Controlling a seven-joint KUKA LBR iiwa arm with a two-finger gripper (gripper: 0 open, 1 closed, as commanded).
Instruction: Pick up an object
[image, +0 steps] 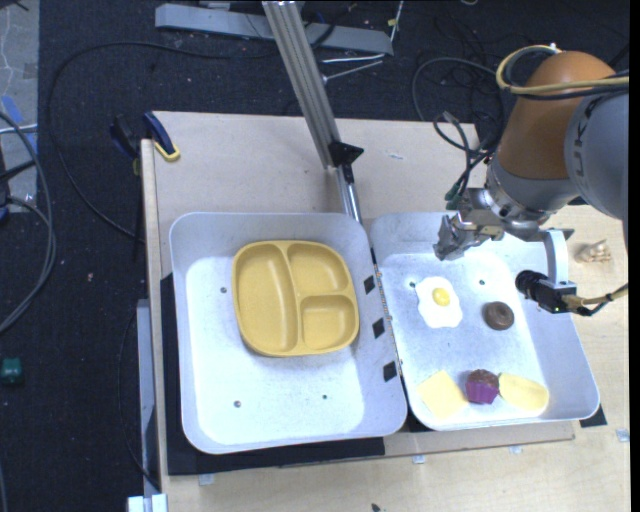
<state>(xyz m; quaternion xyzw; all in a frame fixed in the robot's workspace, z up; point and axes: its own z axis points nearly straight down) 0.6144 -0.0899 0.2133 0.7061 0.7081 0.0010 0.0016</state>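
Lying in the right bin, the fried egg has bare floor all round. Near it sit a brown disc, two yellow pieces and a purple thing by the front rim. Above the egg hangs the tool; I cannot tell its opening. In the left bin lies a yellow divided plate.

Arm: cut off at right edge and top. Gripper: fingertips too small and dark to tell apart. Small pale object on bench beside right bin: too blurred to identify.
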